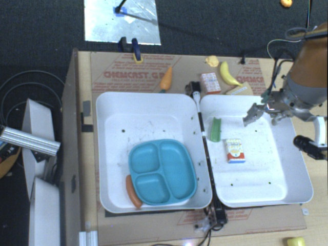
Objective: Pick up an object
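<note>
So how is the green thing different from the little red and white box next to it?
The green thing is one plain colour, while the little box is white on top with a picture and red at the bottom. The green thing is long and narrow; the box is wider and squarer. The green thing lies by the right bin's left wall; the box sits nearer the middle. Both lie flat in that bin.

My arm (307,81) looks grey at the wrist, with a broad orange-brown band just above that. Thin dark cables loop off the band's upper side. The hand (252,116) is pale grey metal, angular, and a black fitting juts out behind it.
</note>
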`<state>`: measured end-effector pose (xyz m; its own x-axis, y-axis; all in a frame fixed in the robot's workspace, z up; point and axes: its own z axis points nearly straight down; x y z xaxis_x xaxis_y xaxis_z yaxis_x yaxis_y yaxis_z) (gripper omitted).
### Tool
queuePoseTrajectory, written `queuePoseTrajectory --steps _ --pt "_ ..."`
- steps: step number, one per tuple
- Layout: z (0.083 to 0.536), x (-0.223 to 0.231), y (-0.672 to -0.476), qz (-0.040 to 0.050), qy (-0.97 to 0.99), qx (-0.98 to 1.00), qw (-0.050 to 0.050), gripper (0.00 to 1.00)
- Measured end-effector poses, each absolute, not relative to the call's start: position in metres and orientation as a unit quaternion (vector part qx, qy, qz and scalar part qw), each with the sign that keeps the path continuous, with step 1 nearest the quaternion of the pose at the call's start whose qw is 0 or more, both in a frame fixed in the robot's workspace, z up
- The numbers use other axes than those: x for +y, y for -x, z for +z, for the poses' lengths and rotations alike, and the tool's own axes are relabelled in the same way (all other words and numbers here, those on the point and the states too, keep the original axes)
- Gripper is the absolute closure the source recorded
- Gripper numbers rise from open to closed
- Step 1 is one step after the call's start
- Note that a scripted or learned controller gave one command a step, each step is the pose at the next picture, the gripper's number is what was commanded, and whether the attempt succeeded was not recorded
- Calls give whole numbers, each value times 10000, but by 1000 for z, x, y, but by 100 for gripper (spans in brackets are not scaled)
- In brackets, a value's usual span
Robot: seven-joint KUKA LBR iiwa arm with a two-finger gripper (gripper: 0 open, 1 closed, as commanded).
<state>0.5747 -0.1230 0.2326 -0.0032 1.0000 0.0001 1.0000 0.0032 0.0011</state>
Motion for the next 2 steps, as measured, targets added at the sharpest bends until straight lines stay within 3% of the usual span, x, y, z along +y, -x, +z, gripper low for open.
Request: queuePoseTrajectory --steps 1,2 --pt "137 -102 -557 -12 -7066 7076 -26 0" --pt "82 -95 -540 -3 -7068 7074 -11 0"
